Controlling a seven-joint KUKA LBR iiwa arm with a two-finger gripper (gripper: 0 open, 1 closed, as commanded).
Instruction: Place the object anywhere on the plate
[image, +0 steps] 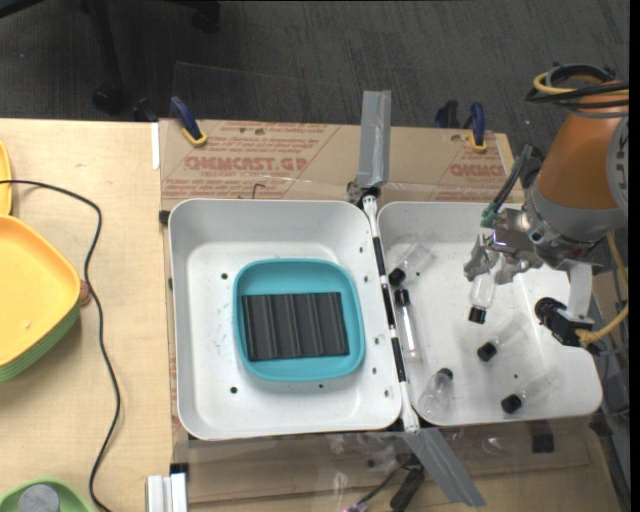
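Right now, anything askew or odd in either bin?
Yes, in the right bin: several clear vials with black caps lie scattered at different angles, such as one near the divider and one at the front. The teal plate sits squarely in the left bin. The gripper hangs over the right bin.

Wooden bench (80, 150), two white bins (190, 330), cardboard sheet (260, 150), yellow dish (30, 290)

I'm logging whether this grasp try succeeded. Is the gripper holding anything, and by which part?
It looks so: a clear vial with a black cap hangs from the gripper over the right bin, held by its upper, uncapped end.
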